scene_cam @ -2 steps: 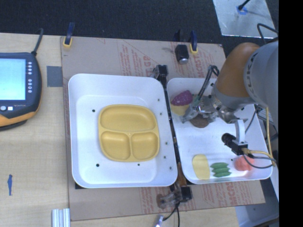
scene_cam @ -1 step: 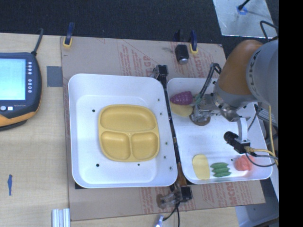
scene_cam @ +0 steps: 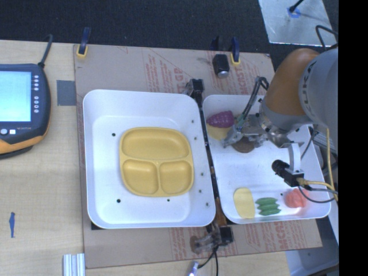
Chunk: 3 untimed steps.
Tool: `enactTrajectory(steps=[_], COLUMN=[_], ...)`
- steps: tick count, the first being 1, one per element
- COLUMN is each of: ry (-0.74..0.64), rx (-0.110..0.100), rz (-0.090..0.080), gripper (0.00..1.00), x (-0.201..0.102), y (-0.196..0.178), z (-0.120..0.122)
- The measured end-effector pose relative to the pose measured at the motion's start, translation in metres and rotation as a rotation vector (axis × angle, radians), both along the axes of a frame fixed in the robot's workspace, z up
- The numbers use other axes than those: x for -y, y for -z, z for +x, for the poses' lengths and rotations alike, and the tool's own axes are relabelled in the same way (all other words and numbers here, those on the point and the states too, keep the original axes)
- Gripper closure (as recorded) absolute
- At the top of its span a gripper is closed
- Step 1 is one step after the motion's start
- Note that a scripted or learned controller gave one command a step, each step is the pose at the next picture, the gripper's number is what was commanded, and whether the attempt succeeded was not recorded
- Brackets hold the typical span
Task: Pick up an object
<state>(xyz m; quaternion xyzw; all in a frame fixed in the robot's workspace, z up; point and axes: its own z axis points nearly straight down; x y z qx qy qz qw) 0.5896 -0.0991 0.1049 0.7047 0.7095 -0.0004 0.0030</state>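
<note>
Gripper (scene_cam: 241,135) aperture cannot be told; it is poised at twelve o'clock in the right bin (scene_cam: 261,168), beside the purple toy (scene_cam: 221,119); a centred, vertical descent is advised.

The arm (scene_cam: 307,91) reaches in from the right over the right bin (scene_cam: 322,171), wrist bent down. Its gripper (scene_cam: 244,137) sits low near that bin's upper-left corner, seemingly close to the floor.

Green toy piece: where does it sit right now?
The green toy piece lies near the front edge of the right bin, between the pale yellow piece and the pink-red piece.
</note>
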Motion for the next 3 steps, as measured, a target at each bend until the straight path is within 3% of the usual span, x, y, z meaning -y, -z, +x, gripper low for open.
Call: enactTrajectory(steps=[1, 2, 3], ry=[0.005, 0.002, 0.006], rx=[-0.012, -0.005, -0.008], rz=[0.005, 0.006, 0.005], gripper=[0.0, 0.0, 0.0], x=[-0.001, -0.058, 0.009], y=[0.012, -0.088, -0.06], z=[0.057, 0.067, 0.066])
